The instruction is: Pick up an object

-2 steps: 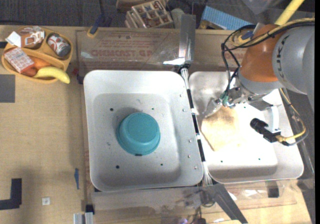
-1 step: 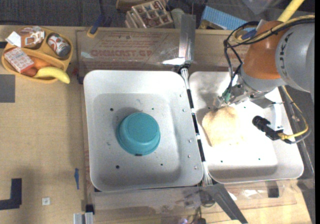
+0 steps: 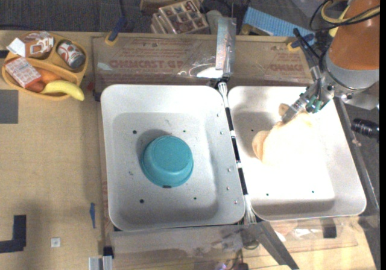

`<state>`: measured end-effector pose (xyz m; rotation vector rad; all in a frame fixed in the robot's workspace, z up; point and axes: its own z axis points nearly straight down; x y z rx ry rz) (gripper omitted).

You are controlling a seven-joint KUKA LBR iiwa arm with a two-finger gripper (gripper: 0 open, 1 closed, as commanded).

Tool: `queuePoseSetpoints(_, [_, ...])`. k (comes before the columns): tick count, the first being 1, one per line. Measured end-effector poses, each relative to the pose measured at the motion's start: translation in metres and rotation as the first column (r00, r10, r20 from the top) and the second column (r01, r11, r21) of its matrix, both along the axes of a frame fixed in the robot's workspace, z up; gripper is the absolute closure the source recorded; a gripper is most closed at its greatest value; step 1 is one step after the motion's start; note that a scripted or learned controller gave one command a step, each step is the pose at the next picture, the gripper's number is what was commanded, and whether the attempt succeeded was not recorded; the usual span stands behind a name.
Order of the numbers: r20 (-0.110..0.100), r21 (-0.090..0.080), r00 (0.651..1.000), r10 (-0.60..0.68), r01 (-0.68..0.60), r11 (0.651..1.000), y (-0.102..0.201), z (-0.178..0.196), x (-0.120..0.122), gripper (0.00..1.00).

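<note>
Hand (image 3: 301,108) hanging over the far part of the right bin (image 3: 338,196), its tip just beside a pale, washed-out object (image 3: 265,144); whether it is spread or pinching, cannot tell. Object lying left of centre in that bin, blurred by glare, looking rounded and light, possibly soft. Judging a grip across its narrower middle safest. Teal bowl (image 3: 167,161) sitting upside down in the left bin (image 3: 120,106): stiff, smooth, likely slipping unless taken by the rim
</note>
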<state>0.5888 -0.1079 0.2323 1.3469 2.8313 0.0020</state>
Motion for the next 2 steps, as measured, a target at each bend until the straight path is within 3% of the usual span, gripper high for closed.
queuePoseSetpoints(1, [0.007,-0.001,1.0,-0.003,0.003,1.0,-0.001,0.011,0.001,1.0])
queuePoseSetpoints(2, [0.0,-0.002,0.959,0.284,-0.284,0.959,-0.003,0.047,-0.023,1.0])
